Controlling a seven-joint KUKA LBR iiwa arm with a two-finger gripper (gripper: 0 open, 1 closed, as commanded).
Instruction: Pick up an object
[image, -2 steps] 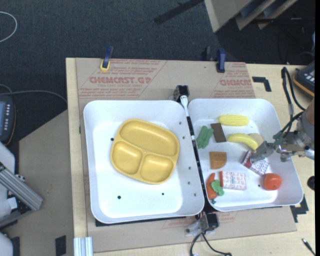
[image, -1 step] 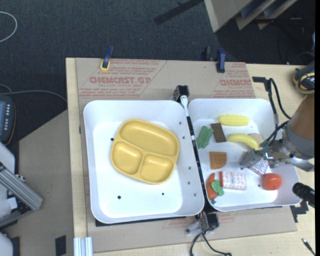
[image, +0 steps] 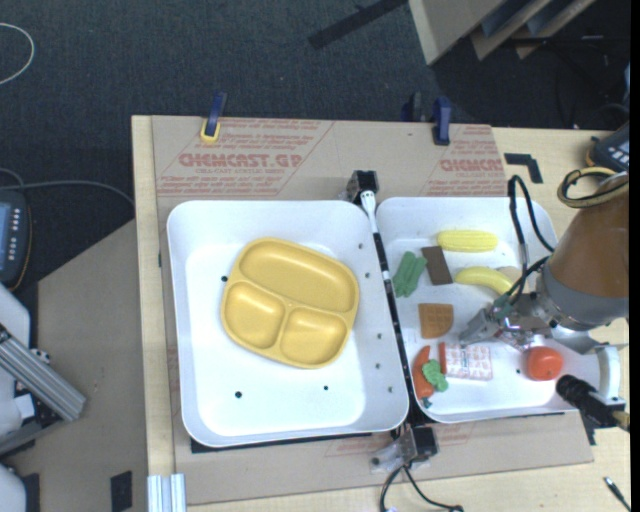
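Right bin (image: 400, 215), contents: corn cob (image: 466, 240), yellow, near the far wall; banana (image: 484, 279), yellow, just beneath it; green leafy piece (image: 408, 273) beside a dark brown block (image: 436, 265), both near the left wall; tan square slice (image: 435, 319) at mid-bin; small white packet with red print (image: 467, 361) flat on the floor near the front; red-and-green piece (image: 429, 372) at the front left corner; red tomato-like ball (image: 543, 363) toward the front right. Gripper (image: 492, 326): low over the bin, just above the packet and right of the tan slice; whether its fingers are apart or together cannot be told; nothing seen held. Open floor is scarce here, items crowded. Left bin (image: 190, 330): one yellow three-compartment tray (image: 289, 301), bare white floor all round it.
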